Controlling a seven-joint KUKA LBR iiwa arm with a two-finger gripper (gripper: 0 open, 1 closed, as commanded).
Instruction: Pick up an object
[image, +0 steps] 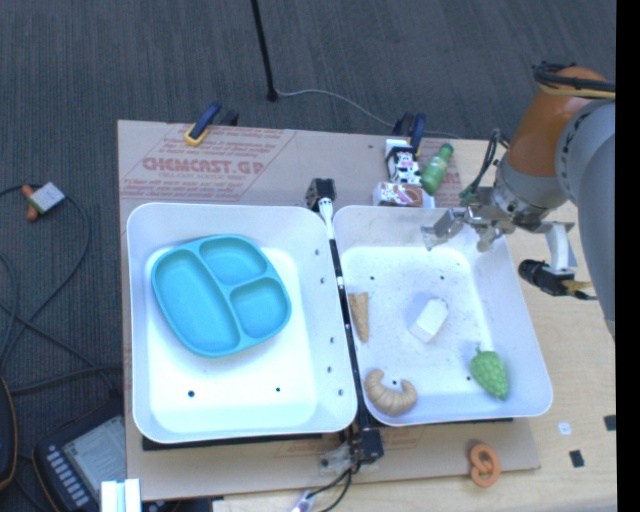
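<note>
Arm (560, 130) enters from the right, partly cut off by the frame edge. Jaws (462, 226) hover over the far rim of the right bin (520, 300), near the worktop's (180, 160) far right corner. They look apart, nothing between them, though the fingers are small and blurry.

Right bin contents, all loose on the floor:
- white block (430, 319) near the middle
- green bumpy piece (490, 372) by the near right corner
- tan curled piece (390, 392) at the near edge
- tan cone-like piece (358, 313) against the left wall, partly masked by the divider

Left bin (160, 400) holds a blue sectioned plate (219, 294).

Outside the bins: green bottle (435, 168) and a small box (402, 182) at the far edge, hard to read; orange ring (484, 464) at the near edge.
</note>
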